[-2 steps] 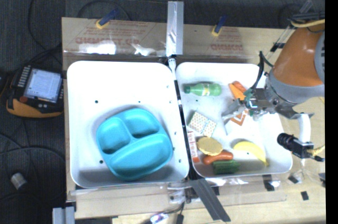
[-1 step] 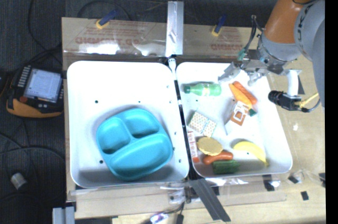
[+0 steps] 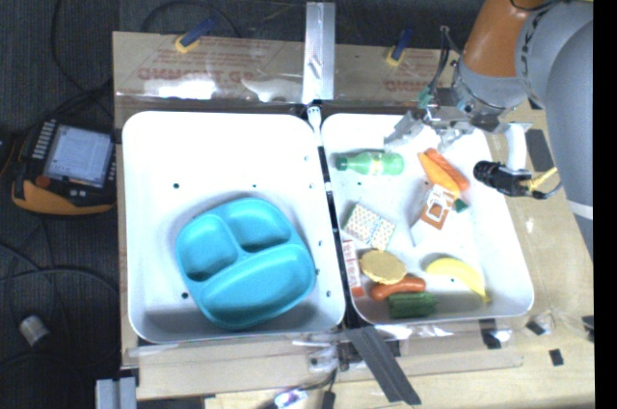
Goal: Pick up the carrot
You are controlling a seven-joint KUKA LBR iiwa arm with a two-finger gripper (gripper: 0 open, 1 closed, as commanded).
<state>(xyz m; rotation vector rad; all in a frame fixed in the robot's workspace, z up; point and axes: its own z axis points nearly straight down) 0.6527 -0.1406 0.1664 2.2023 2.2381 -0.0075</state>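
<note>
A toy carrot (image 3: 443, 171), bright orange and tapered with a touch of green at its lower end, lies slantwise in the upper right of the right bin (image 3: 501, 233), seen from the camera fixed above the bench. The gripper (image 3: 436, 125) hangs just above the carrot's upper end, at the bin's far rim; its metal fingers stand spread, with nothing seen between them. The arm (image 3: 501, 40), orange-banded over grey, comes in from the right. Touching the carrot's lower end sits a small carton (image 3: 437, 207), white with an orange print. Left of the carrot, near the bin's far wall, a green bottle (image 3: 370, 163) lies on its side. Toward the middle rests a flat checked packet (image 3: 370, 226). Along the near wall are a round tan cookie (image 3: 384, 266), a reddish sausage (image 3: 403, 286) just beside it, a dark green vegetable (image 3: 413, 304) and a yellow banana (image 3: 457, 274). The left bin (image 3: 164, 156) holds a glossy blue plastic plate (image 3: 246, 259) with three compartments, set toward the near side. Both bins are shallow, smooth and white with rounded corners, touching along a shared middle rim. A clear plastic sheet (image 3: 222, 74) is clipped down on the board behind them.
</note>
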